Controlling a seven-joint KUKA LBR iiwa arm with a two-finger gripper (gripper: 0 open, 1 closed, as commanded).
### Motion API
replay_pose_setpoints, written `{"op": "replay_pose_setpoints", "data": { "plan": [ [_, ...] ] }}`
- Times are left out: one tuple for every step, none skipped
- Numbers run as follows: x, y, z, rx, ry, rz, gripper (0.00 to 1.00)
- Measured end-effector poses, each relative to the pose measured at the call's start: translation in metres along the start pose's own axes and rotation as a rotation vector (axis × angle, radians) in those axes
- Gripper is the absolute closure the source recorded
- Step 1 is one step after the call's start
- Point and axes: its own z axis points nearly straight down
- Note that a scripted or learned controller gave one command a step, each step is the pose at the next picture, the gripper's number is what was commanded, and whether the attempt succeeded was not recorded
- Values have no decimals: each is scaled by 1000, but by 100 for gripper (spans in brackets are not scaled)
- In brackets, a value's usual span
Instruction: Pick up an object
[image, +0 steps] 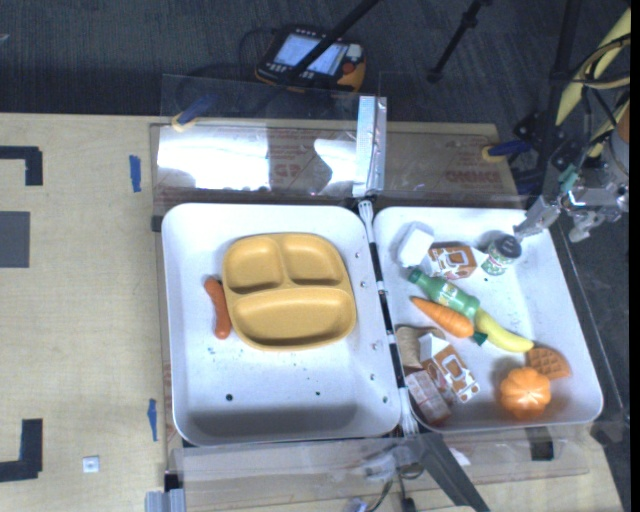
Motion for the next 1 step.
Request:
{"op": "replay_pose_setpoints", "data": {
  "plan": [
    [47, -30, 131, -2, -1, -136, 0]
  ]
}}
